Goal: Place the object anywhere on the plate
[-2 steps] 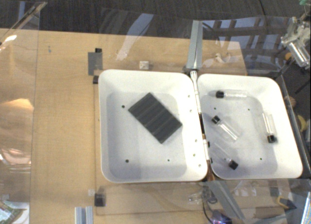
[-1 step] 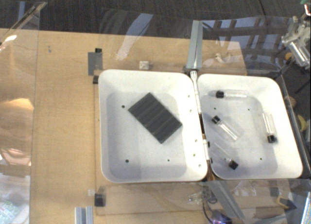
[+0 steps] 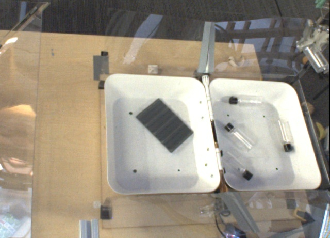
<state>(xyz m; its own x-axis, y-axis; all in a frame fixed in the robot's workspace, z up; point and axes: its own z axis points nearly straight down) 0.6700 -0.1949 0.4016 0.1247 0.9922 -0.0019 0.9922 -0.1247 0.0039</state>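
Two white bins sit side by side on a wooden bench (image 3: pixel 62 128), their inner rims touching. The left bin (image 3: pixel 116 175) holds a dark grey ribbed plate (image 3: pixel 164 125), lying flat and turned at a slant, near the bin's middle. The right bin (image 3: pixel 304 175) holds four clear vials with black caps, all lying down and apart from each other: one (image 3: pixel 243 99) near the far wall, one (image 3: pixel 237 135) at the middle, one (image 3: pixel 285 135) by the right wall, one (image 3: pixel 241 168) toward the near wall. The gripper (image 3: pixel 313 51) hangs at the upper right, outside the bins, well apart from the vials.
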